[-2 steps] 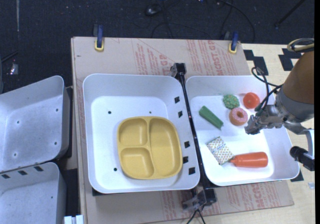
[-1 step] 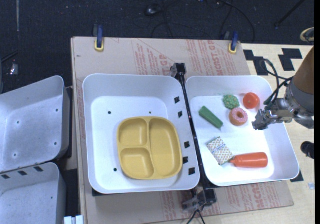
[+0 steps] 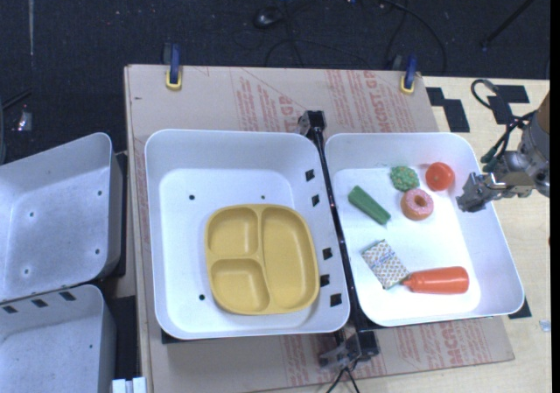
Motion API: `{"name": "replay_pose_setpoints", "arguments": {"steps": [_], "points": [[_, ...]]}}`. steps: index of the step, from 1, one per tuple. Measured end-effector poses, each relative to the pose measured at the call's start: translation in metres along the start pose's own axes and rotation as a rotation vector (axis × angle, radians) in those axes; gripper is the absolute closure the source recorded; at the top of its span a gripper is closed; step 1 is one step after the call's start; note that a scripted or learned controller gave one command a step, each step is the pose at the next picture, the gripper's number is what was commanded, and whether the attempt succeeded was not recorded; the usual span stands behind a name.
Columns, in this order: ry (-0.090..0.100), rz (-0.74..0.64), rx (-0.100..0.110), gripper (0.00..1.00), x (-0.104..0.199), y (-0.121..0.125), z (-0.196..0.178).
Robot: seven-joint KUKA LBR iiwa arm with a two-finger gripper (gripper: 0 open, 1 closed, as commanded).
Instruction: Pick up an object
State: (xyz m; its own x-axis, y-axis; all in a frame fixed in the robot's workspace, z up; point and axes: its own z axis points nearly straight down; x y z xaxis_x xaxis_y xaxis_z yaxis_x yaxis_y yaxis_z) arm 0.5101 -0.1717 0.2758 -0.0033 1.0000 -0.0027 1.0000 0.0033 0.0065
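**Tool poised at the right bin's edge, nothing in hand**

Tool (image 3: 470,196) hangs over the far right rim of the right bin (image 3: 490,295); whether it is open is too small and dark to tell, and nothing sits between its tips.

Going left to right: the left bin (image 3: 166,207) holds a yellow divided plate (image 3: 262,258), rigid and wide, a poor first choice. In the right bin lie a green stick (image 3: 368,205), a patterned packet (image 3: 384,263) touching an orange carrot (image 3: 437,279) at the near side, a green knobbly ball (image 3: 404,178), a pink doughnut (image 3: 417,204) and a red tomato (image 3: 439,176).

All look like light, stiff plastic toys, likely slippery. The tomato lies nearest; its round shell may squirt out, so closing across its middle seems wisest. The carrot offers a surer hold across its narrow width.
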Motion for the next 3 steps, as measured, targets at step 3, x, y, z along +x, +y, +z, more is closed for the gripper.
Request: {"name": "replay_pose_setpoints", "arguments": {"steps": [3], "points": [[0.005,-0.006,0.008,1.00,0.154,0.005,0.006]]}}
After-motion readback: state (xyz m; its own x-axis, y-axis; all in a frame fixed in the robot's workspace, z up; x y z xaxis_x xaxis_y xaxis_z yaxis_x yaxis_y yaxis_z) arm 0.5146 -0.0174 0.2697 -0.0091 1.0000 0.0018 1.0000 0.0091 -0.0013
